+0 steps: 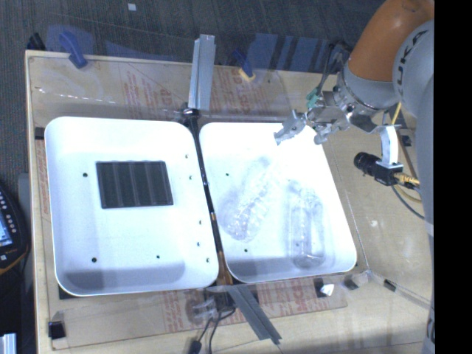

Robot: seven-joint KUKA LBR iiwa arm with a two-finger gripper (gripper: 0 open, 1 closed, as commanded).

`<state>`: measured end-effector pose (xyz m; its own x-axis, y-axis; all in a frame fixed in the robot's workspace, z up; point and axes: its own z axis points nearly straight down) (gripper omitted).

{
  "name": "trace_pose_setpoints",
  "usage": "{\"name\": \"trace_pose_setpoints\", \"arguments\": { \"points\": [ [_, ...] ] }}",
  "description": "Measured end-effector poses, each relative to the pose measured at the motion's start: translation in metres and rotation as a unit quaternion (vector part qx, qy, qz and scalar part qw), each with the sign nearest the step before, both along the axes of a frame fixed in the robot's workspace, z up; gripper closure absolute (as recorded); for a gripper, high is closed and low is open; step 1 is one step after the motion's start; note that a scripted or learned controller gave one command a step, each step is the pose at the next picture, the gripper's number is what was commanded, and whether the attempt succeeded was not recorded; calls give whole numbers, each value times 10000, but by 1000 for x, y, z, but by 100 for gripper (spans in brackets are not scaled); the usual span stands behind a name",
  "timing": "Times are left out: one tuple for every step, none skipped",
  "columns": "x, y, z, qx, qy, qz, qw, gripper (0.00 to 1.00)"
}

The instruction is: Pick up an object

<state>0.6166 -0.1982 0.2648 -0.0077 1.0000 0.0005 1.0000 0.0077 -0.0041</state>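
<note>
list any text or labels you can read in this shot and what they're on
Nothing here can be read for certain.
Red print on the board under the bins: too faint and blurred to read.
Dark letters on the arm: partly cut off, not legible.
The two clear bottles in the right bin: no label visible.
The dark ribbed pad in the left bin: no text.
</note>
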Motion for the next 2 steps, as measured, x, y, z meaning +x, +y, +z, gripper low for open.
{"name": "trace_pose_setpoints", "arguments": {
  "points": [
    [1,1,10,2,9,35,10000,100],
    [-29,70,-31,0,12,-1331,9911,100]
  ]
}}
